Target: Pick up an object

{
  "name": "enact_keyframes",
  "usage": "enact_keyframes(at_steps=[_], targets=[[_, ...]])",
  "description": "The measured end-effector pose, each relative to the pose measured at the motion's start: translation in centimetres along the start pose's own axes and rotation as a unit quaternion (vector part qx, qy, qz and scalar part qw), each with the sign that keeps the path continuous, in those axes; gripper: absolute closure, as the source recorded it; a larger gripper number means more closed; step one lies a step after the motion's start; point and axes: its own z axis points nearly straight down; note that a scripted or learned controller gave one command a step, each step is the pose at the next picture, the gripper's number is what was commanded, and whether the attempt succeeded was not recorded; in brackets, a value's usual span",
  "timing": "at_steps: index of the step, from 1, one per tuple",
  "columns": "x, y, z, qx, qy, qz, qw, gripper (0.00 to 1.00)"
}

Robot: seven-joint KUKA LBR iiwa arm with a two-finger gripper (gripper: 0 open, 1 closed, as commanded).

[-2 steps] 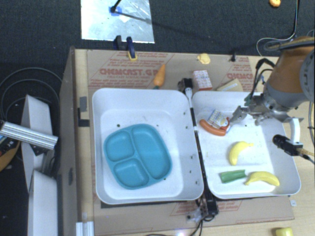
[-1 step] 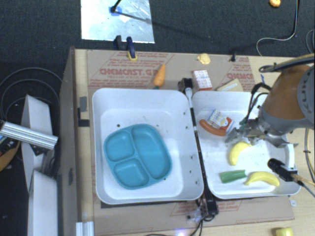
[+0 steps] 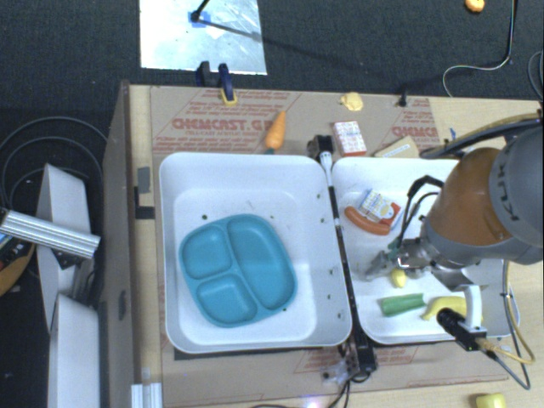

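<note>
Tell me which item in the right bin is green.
The long green vegetable near the bin's front edge; beside it lies a yellow banana, farther back a red sausage.

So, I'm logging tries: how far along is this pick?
Nothing looks lifted yet. The claw is down in the right bin, near a small yellow piece and a green item. Its grip isn't discernible. Grasping and lifting are left.
</note>
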Motion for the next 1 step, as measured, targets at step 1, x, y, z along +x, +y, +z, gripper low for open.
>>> enact_keyframes(at_steps=[1], targets=[[-0.15, 0.33, -1.23, -0.004, -0.001, 0.0, 1.0, 1.0]])
